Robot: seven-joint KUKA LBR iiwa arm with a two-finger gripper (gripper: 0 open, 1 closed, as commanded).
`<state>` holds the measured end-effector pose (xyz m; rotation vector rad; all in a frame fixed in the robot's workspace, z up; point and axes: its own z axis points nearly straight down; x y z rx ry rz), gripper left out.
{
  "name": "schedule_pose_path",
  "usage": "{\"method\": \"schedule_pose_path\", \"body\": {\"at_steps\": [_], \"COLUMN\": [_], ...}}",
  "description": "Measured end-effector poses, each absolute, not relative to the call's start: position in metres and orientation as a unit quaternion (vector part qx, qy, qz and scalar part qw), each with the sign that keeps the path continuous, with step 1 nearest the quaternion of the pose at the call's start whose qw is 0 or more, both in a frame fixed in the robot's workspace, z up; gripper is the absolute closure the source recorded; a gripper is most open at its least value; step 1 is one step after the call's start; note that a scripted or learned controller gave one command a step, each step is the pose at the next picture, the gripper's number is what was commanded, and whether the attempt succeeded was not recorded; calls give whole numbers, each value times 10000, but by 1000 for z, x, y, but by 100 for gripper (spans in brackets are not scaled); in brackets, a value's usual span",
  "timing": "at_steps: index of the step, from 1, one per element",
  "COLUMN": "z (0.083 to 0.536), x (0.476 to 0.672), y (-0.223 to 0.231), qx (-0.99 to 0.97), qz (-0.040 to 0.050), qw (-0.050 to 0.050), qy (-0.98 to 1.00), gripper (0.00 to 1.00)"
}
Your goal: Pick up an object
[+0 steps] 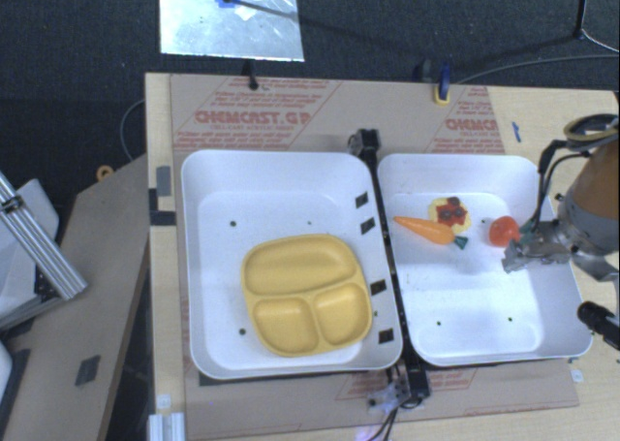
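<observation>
Camera view: tool (511,261) beside red ball (502,230), grip unclear.
Ball: small, light, rolls; pinch across middle.

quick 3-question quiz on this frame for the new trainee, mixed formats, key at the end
1. True or false: the yellow three-compartment plastic tray lies in the left white bin.
2. Which item lies nearest the gripper? A) orange toy carrot B) small red-orange round toy C) flat yellow piece with a red and dark top
3. Fill in: the three small toys lie in the ___ white bin.

Key: 1 true; 2 B; 3 right
</observation>
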<state>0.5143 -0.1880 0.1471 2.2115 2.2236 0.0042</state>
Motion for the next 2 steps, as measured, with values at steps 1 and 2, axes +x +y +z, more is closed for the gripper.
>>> {"method": "schedule_pose_path", "body": {"at_steps": [1, 2], "z": [203, 265], "x": [516, 520], "y": [-199, -191], "qx": [7055, 7047], "qz": [13, 20], "qw": [33, 40], "qy": [7087, 7095], "gripper": [100, 100]}}
